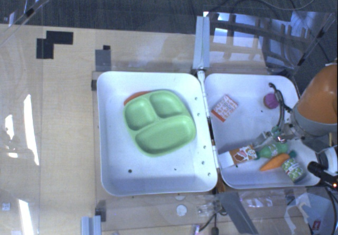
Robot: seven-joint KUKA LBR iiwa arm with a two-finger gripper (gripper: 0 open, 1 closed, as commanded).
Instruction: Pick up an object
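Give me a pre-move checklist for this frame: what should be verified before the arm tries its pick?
1. Objects available in the right bin: ok; carrot, green bottle, carton, can, red card and purple ball lie there.
2. Gripper over the bin: ok; it is above the bottle.
3. Finger state: cannot tell.
4. Anything held: cannot tell; nothing visible between fingers.
5. Target isolated: not ok; carrot, bottle, carton and can crowd together.
6. Left bin: ok; green tray sits apart.

Single camera fixed above bench [63, 139], looking down aslant, seemingly mid-distance; both bins [113, 176] framed.
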